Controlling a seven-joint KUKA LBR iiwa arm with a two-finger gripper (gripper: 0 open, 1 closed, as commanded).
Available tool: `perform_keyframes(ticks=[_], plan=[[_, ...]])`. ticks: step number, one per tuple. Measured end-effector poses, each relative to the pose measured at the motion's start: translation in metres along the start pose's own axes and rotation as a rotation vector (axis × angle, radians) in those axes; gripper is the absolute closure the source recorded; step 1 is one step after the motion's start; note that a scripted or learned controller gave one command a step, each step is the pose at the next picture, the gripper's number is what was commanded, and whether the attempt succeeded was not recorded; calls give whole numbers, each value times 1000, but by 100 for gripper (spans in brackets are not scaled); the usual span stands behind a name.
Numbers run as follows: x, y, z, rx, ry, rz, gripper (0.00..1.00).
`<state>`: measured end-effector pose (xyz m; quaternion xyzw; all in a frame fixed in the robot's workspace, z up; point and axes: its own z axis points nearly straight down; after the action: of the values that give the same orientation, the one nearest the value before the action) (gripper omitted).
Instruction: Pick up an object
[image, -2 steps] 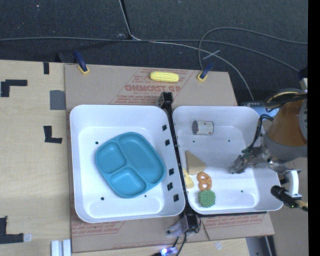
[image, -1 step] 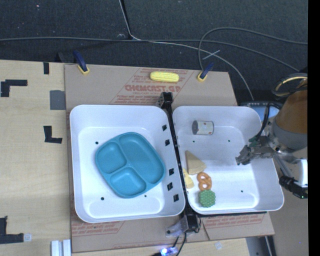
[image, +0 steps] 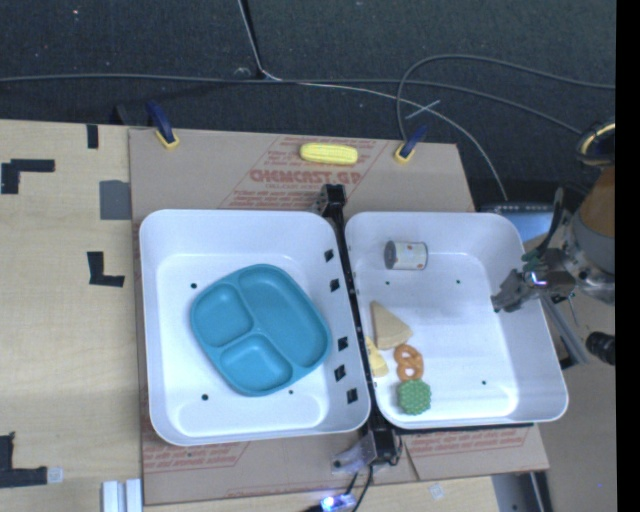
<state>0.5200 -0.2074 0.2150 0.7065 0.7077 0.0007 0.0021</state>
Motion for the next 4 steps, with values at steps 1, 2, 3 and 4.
perform_keyframes(ticks=[1,2,3,4], plan=[[2,8,-45,1,0,0,100],[54,5,-30,6,2,-2,100],[113,2,-35,5,4,-5,100],[167,-4,-40,6,3,-3,100]])
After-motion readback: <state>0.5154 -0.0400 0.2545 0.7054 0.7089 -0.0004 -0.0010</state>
